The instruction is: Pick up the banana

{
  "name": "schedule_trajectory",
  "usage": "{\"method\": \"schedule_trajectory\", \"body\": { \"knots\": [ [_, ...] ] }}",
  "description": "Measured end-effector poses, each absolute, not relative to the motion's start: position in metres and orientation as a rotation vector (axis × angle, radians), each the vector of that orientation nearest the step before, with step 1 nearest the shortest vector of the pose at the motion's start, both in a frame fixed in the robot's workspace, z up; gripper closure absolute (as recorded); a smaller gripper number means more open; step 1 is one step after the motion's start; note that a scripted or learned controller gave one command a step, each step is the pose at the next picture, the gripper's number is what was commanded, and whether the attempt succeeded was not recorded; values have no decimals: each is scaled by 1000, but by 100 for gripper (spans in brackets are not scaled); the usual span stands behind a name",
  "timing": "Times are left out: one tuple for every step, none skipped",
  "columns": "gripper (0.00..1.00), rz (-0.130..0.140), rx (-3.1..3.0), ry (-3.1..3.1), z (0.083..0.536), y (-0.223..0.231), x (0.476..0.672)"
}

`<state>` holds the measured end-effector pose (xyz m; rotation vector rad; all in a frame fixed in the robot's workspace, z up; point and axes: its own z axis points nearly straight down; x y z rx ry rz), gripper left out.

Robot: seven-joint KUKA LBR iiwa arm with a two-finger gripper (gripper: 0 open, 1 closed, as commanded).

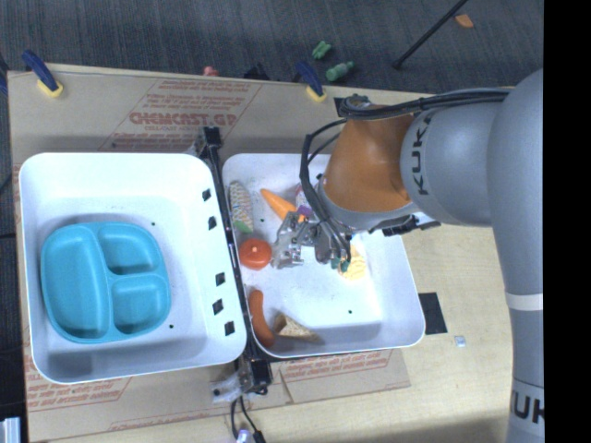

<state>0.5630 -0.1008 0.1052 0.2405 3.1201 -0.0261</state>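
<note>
Arm over the right bin, claw low among toy food.
Grey arm (462, 155) reaches across the right bin (397, 312); the left bin (37, 183) holds a blue divided tray (102, 280). Claw (305, 245) sits mid-bin, can't tell if open or closed. Banana (355, 268): yellow bit just right of the claw, mostly hidden under the wrist. Corn cob (241, 206), sausage (258, 317), carrot (277, 201) and tomato (256, 252) lie to the claw's left.
</note>
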Motion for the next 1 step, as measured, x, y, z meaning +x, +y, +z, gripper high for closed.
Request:
{"method": "schedule_trajectory", "body": {
  "knots": [
    [0, -26, 240, 3121, 105, -100, 563]
  ]
}}
